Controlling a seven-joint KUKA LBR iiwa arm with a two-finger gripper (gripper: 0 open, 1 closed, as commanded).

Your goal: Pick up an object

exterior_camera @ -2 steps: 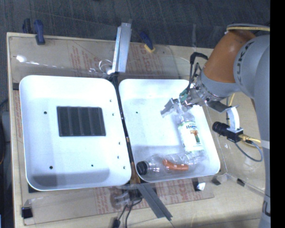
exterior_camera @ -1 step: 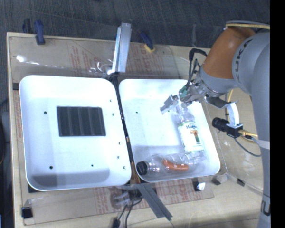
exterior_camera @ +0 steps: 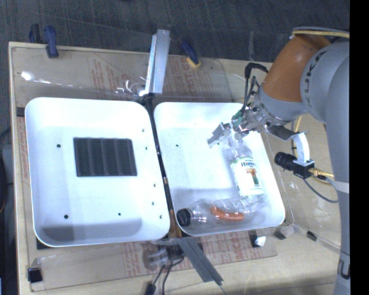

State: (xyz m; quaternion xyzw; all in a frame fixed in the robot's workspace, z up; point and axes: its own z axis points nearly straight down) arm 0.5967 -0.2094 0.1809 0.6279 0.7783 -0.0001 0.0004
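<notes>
- The arm (exterior_camera: 313,72) reaches in from the right, over the far right corner of the right bin (exterior_camera: 184,165).
- The left bin (exterior_camera: 49,165) carries a dark ribbed panel (exterior_camera: 104,157) on its floor, well apart from the arm.
- The right bin holds two clear plastic bottles: an upright-lying bottle (exterior_camera: 247,176) with a white label along the right wall, and a second bottle (exterior_camera: 218,212) with a black cap and orange contents, lying along the near wall.
- The gripper (exterior_camera: 234,128) sits low over the neck end of the labelled bottle; whether it touches cannot be determined.
- How far the hand is open, and whether it grips anything, cannot be told.
- Assessment: both bottles rest on the bin floor, so nothing appears lifted yet. Securing and raising an object remain outstanding.
</notes>
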